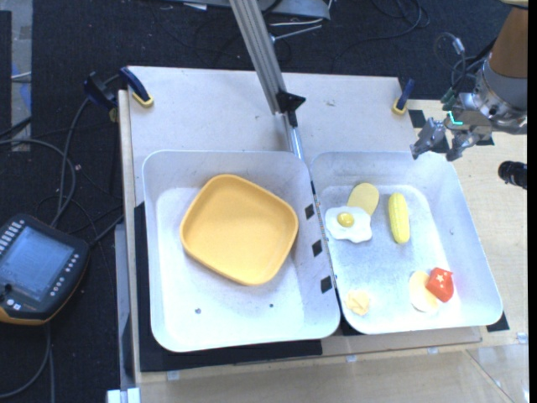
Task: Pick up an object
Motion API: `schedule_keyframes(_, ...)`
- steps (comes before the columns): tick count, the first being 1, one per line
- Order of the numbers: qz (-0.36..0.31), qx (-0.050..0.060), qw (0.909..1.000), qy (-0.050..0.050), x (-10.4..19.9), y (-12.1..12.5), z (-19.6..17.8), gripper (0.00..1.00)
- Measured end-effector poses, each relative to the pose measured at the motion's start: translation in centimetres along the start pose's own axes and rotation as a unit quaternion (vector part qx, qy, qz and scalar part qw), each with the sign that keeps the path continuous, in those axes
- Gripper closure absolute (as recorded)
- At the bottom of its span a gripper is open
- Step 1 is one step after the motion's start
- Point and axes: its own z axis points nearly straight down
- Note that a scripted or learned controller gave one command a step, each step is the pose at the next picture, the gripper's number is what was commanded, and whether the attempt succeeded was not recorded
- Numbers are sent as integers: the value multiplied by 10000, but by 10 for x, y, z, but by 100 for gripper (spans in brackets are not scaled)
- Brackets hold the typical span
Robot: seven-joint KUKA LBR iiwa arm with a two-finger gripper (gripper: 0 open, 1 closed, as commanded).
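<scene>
Objects [398, 217] number five in one bin, one plate [239, 227] beside (jaws [438, 143] empty, slightly apart).

- Bench [218, 112], pale board, carries two shallow white bins side by side.
- Left bin [164, 309] sits toward 8 o'clock.
- Right bin [466, 250] touches it, toward 4 o'clock.

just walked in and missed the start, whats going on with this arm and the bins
A robot arm reaches in from the right, and its end effector hangs over the far right corner of the right bin, holding nothing. That bin holds toy food: a fried egg, a yellow corn cob, a round yellow slice and a red piece. The left bin holds a yellow plate. Nothing is picked yet.
</scene>
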Motion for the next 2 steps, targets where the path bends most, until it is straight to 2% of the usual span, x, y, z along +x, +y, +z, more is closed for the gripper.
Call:
schedule_keyframes(1,0,0,10000,0,0,0,0,0)
schedule_keyframes(2,-1,21,10000,4,10,2,55,0)
